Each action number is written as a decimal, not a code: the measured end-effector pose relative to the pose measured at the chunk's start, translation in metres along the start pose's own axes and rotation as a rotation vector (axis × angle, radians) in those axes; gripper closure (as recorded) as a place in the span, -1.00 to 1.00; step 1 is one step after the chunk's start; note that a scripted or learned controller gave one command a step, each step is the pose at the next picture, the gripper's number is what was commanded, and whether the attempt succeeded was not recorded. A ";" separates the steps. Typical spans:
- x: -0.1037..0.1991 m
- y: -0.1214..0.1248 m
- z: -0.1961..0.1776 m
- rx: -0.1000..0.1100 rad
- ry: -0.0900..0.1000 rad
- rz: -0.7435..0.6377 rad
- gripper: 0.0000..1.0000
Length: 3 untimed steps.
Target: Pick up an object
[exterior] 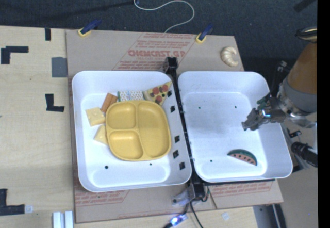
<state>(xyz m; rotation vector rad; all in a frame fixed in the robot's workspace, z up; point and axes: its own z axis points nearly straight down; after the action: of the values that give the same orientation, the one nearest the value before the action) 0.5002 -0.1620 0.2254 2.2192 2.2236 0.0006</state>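
Nothing is picked up yet: the watermelon slice (243,157) lies in the right bin (221,87) (near its front edge), and the gripper (253,121) hovers just above it, whether spread or pressed I cannot tell.

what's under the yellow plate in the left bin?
Peeking from under the yellow divided plate: tan crackers, a pizza slice, and a patterned piece. Anything fully beneath is hidden.
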 end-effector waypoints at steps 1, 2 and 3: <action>0.055 0.002 0.011 0.003 0.000 -0.003 1.00; 0.109 -0.004 0.000 0.002 0.002 -0.005 1.00; 0.156 -0.002 -0.005 0.003 0.001 -0.005 1.00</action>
<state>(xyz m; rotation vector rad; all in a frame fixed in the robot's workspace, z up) 0.4975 -0.0063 0.2306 2.2156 2.2313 -0.0010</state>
